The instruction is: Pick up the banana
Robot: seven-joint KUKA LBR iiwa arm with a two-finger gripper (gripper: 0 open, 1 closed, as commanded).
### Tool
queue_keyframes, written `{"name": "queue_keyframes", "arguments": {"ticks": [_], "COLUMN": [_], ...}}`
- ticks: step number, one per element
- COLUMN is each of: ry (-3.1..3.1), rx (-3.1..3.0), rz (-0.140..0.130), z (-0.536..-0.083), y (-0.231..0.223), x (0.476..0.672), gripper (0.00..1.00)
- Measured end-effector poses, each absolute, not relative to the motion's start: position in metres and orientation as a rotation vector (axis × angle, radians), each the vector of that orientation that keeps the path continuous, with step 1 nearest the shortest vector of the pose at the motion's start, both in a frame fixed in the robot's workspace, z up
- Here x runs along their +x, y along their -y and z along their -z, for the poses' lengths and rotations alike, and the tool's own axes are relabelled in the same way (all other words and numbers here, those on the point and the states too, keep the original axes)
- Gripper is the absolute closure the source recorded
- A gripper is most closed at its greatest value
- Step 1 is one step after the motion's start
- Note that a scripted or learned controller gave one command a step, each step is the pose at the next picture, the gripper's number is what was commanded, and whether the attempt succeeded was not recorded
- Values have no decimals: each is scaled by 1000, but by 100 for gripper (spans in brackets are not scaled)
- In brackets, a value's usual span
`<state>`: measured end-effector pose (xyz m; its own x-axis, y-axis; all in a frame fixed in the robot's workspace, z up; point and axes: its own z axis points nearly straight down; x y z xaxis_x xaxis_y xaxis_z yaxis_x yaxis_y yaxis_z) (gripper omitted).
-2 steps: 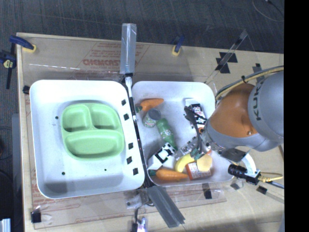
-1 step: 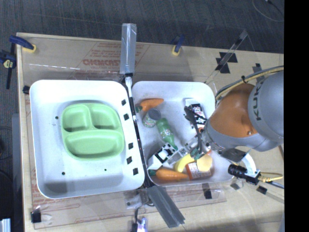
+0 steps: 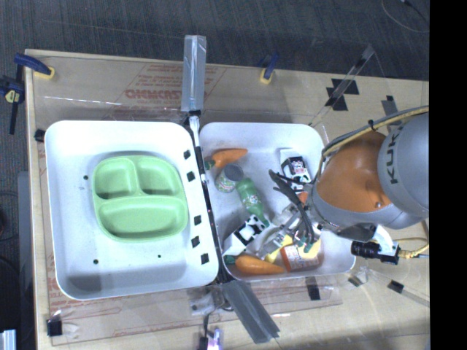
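Arm [image 3: 379, 177] is reaching in from the right side of the bench [image 3: 306, 93], grey body with the orange band sitting over the right edge of the right bin [image 3: 255, 131]. Gripper [image 3: 292, 228] is hanging low over the clutter in the near right part of that bin, right above the banana; metal parts are overlapping there and I cannot tell if it is released or clenched, nothing clearly grasped. Banana [image 3: 281, 250] is lying in the right bin near its near edge, just a yellow patch peeking out beneath the gripper, touching the small bottle with the red label [image 3: 300, 256] on its right. An orange carrot [image 3: 255, 265] is lying along the near edge of the same bin, just beside the banana on its left. A second orange carrot [image 3: 228, 155] is lying near the far left corner of the right bin. A green bottle [image 3: 252, 195] is lying tilted in the middle of the bin, with a dark round can [image 3: 231, 174] at its far end. A black and white box [image 3: 295, 168] is sitting near the far right corner, close to the arm. A black and white tagged piece [image 3: 248, 232] is lying left of the gripper. Left bin [image 3: 73, 141] is holding a green divided plate [image 3: 139, 197], sitting flat around its centre, well apart from the gripper.
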<state>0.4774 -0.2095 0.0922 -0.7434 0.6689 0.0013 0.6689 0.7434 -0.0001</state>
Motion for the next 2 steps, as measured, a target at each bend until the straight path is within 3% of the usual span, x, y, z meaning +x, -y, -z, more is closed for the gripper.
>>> {"name": "queue_keyframes", "arguments": {"ticks": [1, 2], "ry": [2936, 2936], "rx": [-1118, -1118], "rz": [1, 0], "z": [-102, -102], "y": [209, 209], "x": [479, 479], "gripper": [100, 0]}}
